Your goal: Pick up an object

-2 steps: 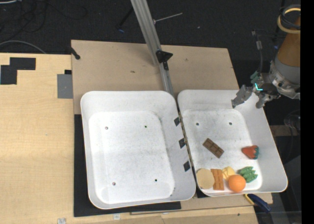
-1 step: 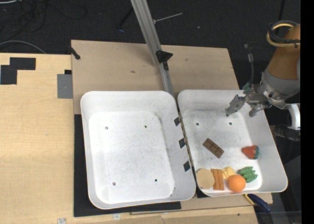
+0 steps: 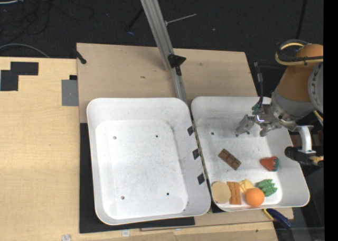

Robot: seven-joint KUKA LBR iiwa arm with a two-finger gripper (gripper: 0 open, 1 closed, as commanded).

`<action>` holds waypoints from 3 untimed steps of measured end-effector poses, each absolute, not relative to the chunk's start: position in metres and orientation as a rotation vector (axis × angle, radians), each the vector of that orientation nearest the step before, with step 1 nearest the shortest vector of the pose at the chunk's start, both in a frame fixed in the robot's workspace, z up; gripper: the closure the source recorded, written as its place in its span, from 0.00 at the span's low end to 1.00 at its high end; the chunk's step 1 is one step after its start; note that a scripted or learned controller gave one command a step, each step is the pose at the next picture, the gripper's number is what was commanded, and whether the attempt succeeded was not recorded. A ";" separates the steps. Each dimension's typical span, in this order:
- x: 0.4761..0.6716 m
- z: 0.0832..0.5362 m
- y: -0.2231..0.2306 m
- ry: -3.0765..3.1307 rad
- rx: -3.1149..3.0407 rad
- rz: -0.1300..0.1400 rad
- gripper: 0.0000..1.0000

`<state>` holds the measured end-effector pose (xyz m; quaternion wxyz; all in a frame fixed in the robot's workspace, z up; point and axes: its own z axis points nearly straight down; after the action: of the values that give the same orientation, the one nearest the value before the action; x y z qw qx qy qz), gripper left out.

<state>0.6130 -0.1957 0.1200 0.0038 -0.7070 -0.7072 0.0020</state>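
Gripper [image 3: 253, 125] hovers over bare floor of right bin [image 3: 227, 110], fingers apart, nothing between them. Nearest candidate: brown block [image 3: 229, 158], at 7 o'clock from gripper, lying flat and apart from other items. Best approach: centre above block, turn fingers across its short side, descend straight, then close.

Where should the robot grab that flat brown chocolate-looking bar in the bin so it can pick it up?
Probably across the narrow width of the flat brown rectangular bar, near its middle, coming straight down from above. It lies flat and slanted on the floor of the right white bin, with bare floor on both long sides, so the two-finger gripper should turn to match that slant and close on the long edges.
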 end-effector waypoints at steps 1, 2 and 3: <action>0.613 0.089 -0.194 -2.218 -2.219 0.004 0.00; 0.613 0.101 -0.195 -2.216 -2.223 0.003 1.00; 0.605 0.149 -0.199 -2.218 -2.229 -0.002 1.00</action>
<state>0.6051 -0.1990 0.1495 -0.0016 -0.7087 -0.7055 -0.0007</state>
